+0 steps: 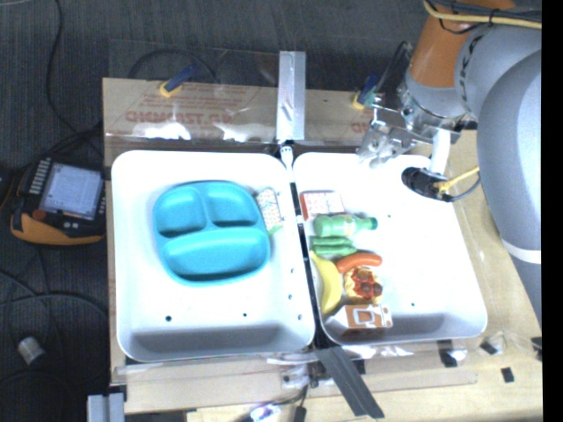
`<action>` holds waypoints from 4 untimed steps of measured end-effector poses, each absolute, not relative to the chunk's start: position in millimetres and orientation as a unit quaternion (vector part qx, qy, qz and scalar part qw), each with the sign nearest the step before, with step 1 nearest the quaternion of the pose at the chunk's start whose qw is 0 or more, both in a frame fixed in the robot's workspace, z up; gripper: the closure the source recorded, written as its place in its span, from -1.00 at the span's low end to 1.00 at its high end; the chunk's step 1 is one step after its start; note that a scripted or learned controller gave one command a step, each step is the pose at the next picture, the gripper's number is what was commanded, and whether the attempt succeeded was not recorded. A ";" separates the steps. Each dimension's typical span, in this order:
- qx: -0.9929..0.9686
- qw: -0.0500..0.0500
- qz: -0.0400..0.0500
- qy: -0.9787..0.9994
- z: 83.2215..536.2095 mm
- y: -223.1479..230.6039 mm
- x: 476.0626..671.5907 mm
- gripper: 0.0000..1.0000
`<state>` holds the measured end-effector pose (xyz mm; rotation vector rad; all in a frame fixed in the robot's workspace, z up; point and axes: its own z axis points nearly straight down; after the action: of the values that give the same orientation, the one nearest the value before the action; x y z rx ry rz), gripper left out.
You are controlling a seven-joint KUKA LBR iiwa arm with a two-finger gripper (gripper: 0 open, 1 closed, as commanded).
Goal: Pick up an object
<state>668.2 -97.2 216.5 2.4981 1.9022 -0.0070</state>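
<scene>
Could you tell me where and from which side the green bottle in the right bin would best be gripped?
Probably across the body of the green bottle, coming straight down. It lies on its side, cap toward the bin's open floor, so the fingers would close across its width. A card sits close behind it and a green vegetable close in front, so room is tight; the neck end has freer space.

Dark grey carpet [53,69] is covering the floor around the bench, with thin cables [35,7] trailing across it at upper left. A small screened device [62,196] in an orange-and-black case is lying on the carpet just left of the bench. The bench top [220,104] is showing brown board under clear plastic sheeting, held by blue-and-yellow clamps [176,82]. Even light is falling overall.
</scene>
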 end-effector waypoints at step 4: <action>0.763 -0.002 -0.002 0.646 138.0 -102.7 575.7 -1.00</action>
<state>575.7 -102.7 138.0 2.4003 2.0326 -0.0053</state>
